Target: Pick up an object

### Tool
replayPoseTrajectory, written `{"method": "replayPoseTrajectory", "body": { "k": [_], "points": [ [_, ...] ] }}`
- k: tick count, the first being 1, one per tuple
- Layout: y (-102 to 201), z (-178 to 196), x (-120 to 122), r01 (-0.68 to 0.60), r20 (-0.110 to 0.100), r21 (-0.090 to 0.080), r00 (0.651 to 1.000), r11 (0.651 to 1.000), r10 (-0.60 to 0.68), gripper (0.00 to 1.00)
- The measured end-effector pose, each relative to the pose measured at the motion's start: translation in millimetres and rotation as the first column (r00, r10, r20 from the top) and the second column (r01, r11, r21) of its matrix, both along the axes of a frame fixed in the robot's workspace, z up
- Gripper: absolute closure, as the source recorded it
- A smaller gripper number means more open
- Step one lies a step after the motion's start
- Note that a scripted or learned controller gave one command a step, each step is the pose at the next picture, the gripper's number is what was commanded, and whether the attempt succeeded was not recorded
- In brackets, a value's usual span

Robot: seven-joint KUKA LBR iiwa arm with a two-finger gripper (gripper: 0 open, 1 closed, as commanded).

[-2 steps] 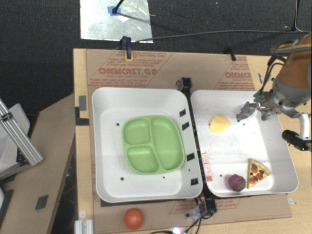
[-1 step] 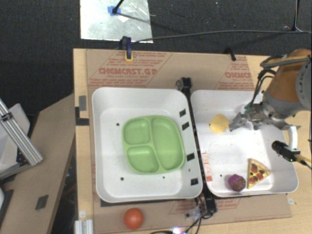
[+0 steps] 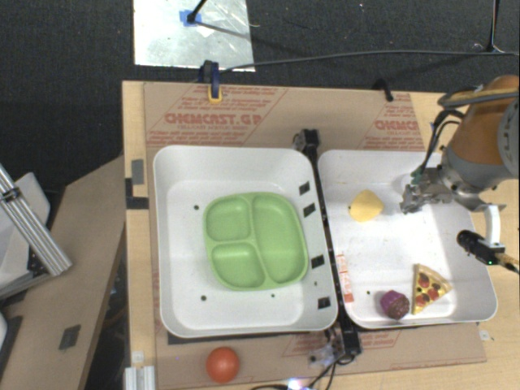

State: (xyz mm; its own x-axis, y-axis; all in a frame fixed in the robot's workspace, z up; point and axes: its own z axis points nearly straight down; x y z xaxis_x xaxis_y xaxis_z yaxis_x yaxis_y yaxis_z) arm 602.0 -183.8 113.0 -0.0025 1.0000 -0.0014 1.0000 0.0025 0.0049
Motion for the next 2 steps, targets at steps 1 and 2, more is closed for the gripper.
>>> {"method": "replayPoseTrajectory", "body": {
  "k": [1,2],
  "points": [
    [10,59,2,-0.003,0.002,0.000,1.000,1.000,0.003,1.00],
    [13,119,-4,-0.003,0.002,0.000,1.000,1.000,0.003,1.00]
  ]
}}
